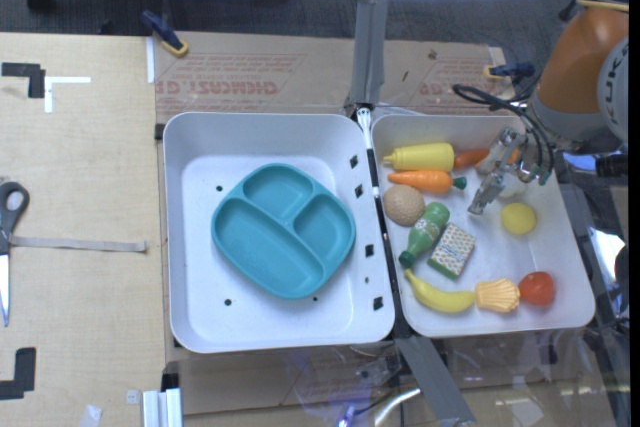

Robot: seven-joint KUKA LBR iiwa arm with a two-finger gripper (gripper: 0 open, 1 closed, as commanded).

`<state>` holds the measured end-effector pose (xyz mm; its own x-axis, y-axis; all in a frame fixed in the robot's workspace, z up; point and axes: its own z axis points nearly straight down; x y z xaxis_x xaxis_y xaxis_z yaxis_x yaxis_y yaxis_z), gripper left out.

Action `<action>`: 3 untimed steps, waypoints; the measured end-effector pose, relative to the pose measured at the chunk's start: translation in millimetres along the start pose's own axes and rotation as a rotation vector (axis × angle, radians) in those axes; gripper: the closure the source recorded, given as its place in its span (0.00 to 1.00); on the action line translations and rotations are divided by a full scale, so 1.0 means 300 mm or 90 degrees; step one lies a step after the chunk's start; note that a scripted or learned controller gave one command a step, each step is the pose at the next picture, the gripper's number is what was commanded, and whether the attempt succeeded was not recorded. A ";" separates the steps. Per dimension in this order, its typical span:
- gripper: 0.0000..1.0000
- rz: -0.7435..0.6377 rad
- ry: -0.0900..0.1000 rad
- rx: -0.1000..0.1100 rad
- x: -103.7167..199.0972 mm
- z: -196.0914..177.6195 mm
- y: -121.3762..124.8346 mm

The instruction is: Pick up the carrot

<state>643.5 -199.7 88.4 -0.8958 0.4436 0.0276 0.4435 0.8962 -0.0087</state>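
Camera view, landmark: take the carrot (422, 180) as your reference for every position below.
Carrot: you find it in the right bin (560, 315), lying roughly level, orange, with its green end pointing toward the gripper side; nothing grips it.
Gripper (487, 192): you see it just to the right of the carrot, hanging over the bin floor, apart from the carrot. Its two metal fingers (481, 200) point down and to the left with nothing visible between them; whether they are spread or closed you cannot tell at this angle.
Arm (580, 65): grey with an orange band, up and to the right of the carrot.
Yellow bottle (422, 156): directly above the carrot, lying parallel to it and just beside it.
Orange piece (470, 157): up and right of the carrot, at the bottle's right end, partly hidden by the gripper.
Brown round item (404, 205): just below and left of the carrot.
Green bottle (427, 231): below the carrot, tilted.
Patterned block (452, 249): below the carrot, beside the green bottle.
Lemon (518, 218): right of the carrot, beyond the gripper.
Banana (438, 294): well below the carrot.
Tomato (537, 288): below and well right of the carrot.
Left bin (190, 315): left of the carrot; it holds a blue divided plate (283, 230).
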 end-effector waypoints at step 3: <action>0.00 0.167 -0.019 -0.008 0.262 -0.010 0.217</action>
<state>601.8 -106.5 92.9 -0.7503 0.6611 -0.0028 0.6611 0.7503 0.0006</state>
